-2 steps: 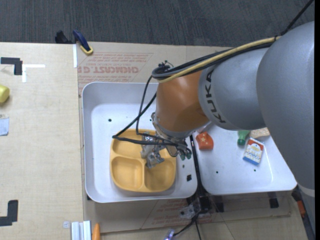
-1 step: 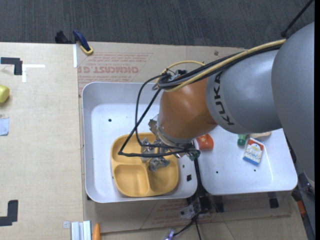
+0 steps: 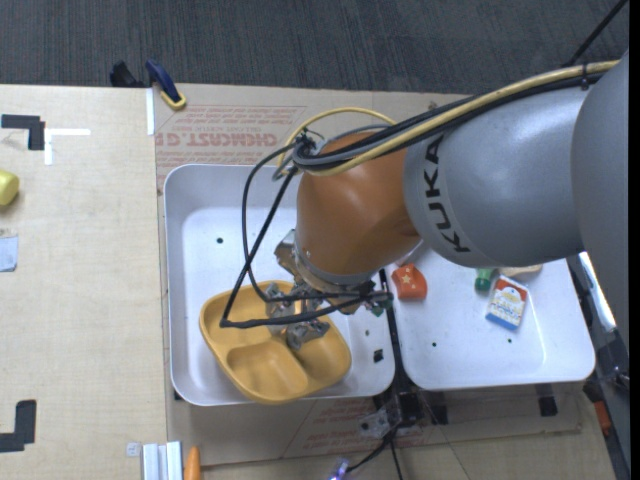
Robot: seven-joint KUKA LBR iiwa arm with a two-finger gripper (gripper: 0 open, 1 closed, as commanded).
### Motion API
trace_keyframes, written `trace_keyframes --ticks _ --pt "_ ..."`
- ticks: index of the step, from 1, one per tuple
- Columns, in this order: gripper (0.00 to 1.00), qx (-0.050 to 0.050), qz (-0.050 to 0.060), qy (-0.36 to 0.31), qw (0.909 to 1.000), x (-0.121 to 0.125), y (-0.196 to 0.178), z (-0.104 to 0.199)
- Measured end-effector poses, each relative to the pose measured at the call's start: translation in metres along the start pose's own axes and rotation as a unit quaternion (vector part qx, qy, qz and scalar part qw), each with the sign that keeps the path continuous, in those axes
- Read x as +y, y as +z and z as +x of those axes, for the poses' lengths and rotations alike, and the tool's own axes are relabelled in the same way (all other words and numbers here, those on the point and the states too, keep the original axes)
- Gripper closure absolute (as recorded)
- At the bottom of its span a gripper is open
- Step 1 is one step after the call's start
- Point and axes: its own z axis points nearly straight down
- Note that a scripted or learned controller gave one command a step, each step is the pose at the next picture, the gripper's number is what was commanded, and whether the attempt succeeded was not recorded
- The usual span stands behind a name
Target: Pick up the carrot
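Observation:
My gripper (image 3: 300, 326) hangs low over the left bin (image 3: 190, 268), right above the yellow divided dish (image 3: 268, 360) that lies in the bin's near half. Its tip is down at the dish's far rim. The orange wrist band (image 3: 350, 208) and the grey arm cover the middle of the left bin and the seam between the bins, so whatever lies there is hidden. A small red-orange rounded item (image 3: 408, 284) sits at the left edge of the right bin (image 3: 480, 360), just right of the gripper.
A white, blue and red small carton (image 3: 507, 304) and a green bit (image 3: 484, 282) lie in the right bin. Black and yellow cables loop around the wrist. A yellow object (image 3: 6, 188) rests on the bench at far left, a small orange piece (image 3: 191, 459) by the bottom edge.

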Motion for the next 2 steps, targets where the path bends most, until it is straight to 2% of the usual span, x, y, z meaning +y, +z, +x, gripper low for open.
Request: trace_keyframes --ticks 1,2 --pt "1.00 0.000 0.001 0.168 0.9859 0.035 -0.003 -0.016" --pt "1.00 0.000 0.001 0.463 0.8861 0.012 -0.059 -0.009"
